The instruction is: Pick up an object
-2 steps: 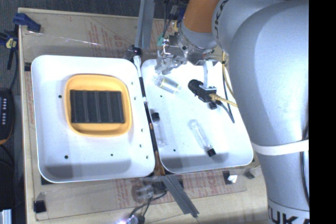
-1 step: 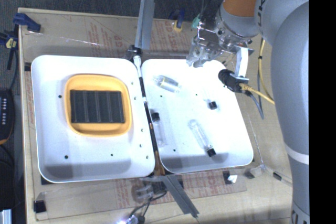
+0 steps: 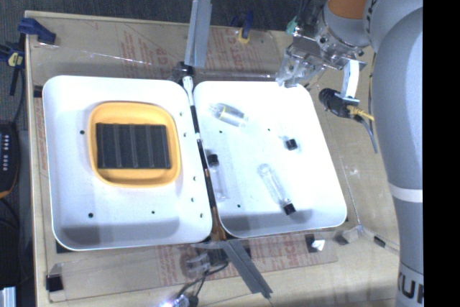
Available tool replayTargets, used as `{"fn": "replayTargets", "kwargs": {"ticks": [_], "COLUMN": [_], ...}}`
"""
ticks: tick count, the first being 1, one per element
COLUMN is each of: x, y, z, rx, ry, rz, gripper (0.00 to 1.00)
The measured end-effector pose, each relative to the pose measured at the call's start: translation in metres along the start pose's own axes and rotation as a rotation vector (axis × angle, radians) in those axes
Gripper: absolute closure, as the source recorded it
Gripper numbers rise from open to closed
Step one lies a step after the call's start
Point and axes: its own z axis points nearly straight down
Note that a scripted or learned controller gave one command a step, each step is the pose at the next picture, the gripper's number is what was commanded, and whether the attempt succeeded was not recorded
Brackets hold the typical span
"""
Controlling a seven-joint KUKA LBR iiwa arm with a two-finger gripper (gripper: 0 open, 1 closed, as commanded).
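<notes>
In the right bin (image 3: 327, 205) lie several small clear items. A short clear bottle (image 3: 228, 113) rests near the back left. A clear tube with a black cap (image 3: 275, 189) lies toward the front. Another clear tube (image 3: 217, 176) lies along the left wall. A small black piece (image 3: 291, 144) sits in the middle right. My gripper (image 3: 293, 74) hangs over the bin's back right corner, apart from all of them. It looks open, with nothing between its fingers.
The left bin (image 3: 65, 212) holds a yellow-rimmed tray with a dark ribbed inset (image 3: 133, 145). A grey metal bar (image 3: 198, 29) stands behind the divide between the bins. Blue clamps (image 3: 34, 30) grip the bench's back left edge. The arm (image 3: 402, 83) fills the right side.
</notes>
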Motion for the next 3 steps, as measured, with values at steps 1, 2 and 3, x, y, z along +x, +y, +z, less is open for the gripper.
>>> {"fn": "replayTargets", "kwargs": {"ticks": [1, 2, 3], "x": [0.001, 0.030, -0.013], "y": [0.000, -0.017, -0.003], "z": [0.000, 0.173, 0.159], "rx": [0.000, 0.004, -0.001], "ry": [0.001, 0.000, 0.002], "rz": [-0.001, -0.045, -0.065], "gripper": [0.00, 0.00, 0.00]}}
